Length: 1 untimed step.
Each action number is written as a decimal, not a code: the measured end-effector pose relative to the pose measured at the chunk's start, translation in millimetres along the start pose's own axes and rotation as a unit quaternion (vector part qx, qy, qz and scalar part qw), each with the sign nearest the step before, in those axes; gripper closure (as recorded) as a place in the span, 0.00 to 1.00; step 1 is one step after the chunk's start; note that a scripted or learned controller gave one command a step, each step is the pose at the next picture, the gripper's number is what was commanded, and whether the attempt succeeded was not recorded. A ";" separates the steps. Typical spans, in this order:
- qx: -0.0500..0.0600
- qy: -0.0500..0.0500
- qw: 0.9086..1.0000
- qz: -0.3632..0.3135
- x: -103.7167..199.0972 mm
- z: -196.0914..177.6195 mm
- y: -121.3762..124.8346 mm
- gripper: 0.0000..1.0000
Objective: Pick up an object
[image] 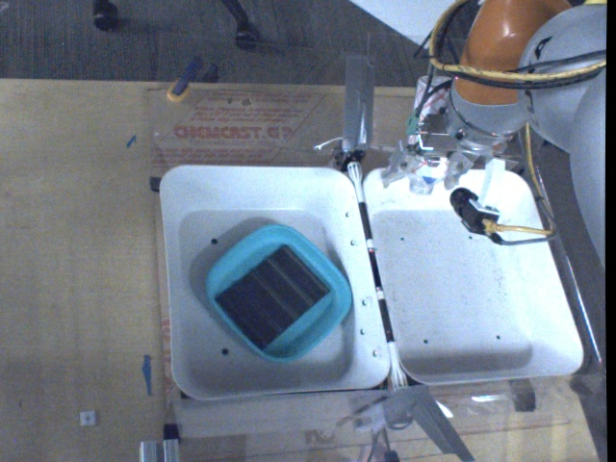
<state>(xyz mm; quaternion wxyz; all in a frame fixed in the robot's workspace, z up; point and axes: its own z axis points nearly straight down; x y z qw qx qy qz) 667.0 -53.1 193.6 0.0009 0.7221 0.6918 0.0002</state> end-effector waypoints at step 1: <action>0.000 0.000 0.998 -0.068 6.6 -130.7 -0.1 1.00</action>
